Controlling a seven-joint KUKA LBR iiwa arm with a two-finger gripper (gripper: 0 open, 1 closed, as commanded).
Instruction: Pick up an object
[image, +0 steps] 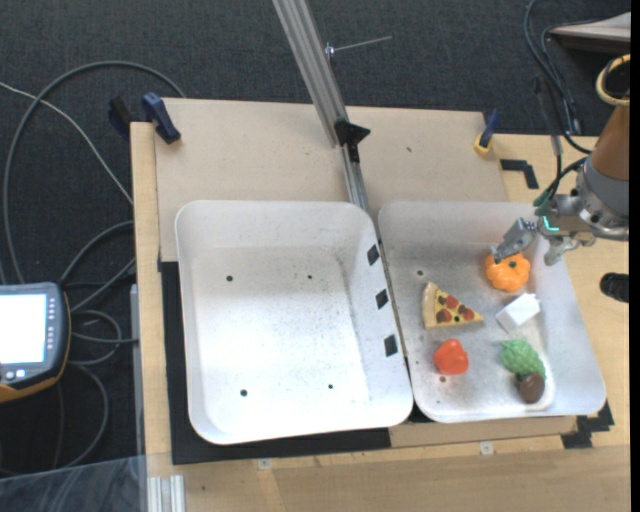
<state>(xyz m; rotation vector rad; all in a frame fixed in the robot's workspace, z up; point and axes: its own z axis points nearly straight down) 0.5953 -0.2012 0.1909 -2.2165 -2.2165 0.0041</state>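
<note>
Here the tool (533, 243) hovers with fingers spread apart, gripping nothing, at 1 o'clock of the orange toy pumpkin (508, 272) in the right bin (590, 355). Pumpkin likely light, rigid, smooth; rounded flanks could slip, so take it across the middle.

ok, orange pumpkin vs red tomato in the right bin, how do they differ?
Colour: the pumpkin is orange with a green stem; the tomato is red. Size: the pumpkin looks slightly larger than the tomato. Position: the pumpkin sits in the bin's far half, right under the gripper; the tomato lies toward the near edge, apart from the arm, below the pizza slice. Shared: both are rounded toy foods resting in the right bin.
</note>
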